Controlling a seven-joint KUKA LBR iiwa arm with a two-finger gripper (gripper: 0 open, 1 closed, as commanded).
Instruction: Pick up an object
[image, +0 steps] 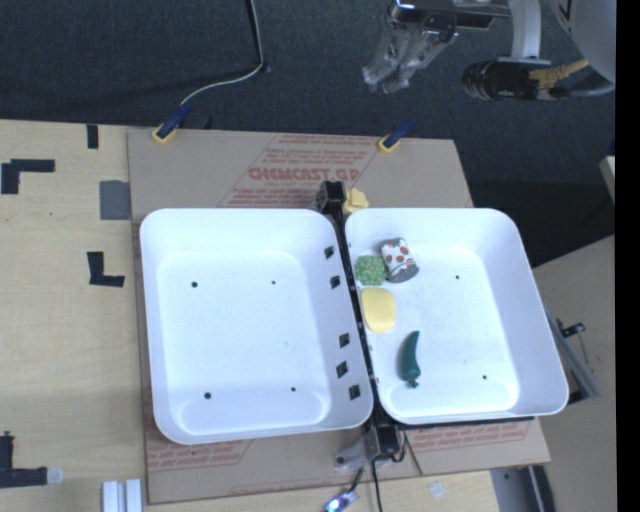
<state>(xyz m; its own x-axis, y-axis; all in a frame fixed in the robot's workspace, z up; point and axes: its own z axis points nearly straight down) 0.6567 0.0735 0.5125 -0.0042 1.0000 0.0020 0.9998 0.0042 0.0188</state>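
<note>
**Mia:** Where is the pincer (397, 62)?

**Sam:** Way up at the far edge, a bit to the right. It hangs over the dark floor behind the worktop (60, 220). It looks see-through and blurry there, so I cannot tell if it is spread or pressed together. I see nothing in it.

**Mia:** What comes next as you move out from it?

**Sam:** The grey arm (530, 50) goes off to the right. Nearer to us is a brown board (290, 175) with red letters, and two white bins sit on it side by side, touching in the middle.

**Mia:** Where are the things to pick up?

**Sam:** All in the right bin (480, 300), bunched along its left wall. The farthest one is a small red and white thing (399, 260). A bumpy green thing (370, 269) sits just beside it on the left. A bit nearer is a yellow lump (379, 310). Nearest of all is a dark green pepper shape (410, 358), a little apart from the lump.

**Mia:** And the left bin (240, 320)?

**Sam:** I only see little dark dots on its floor.

**Mia:** So is the job done?

**Sam:** No, I think it has hardly begun. Every thing lies flat in the bin, and the pincer is well apart from them. It has to come over, go down, grab one and lift it.
</note>
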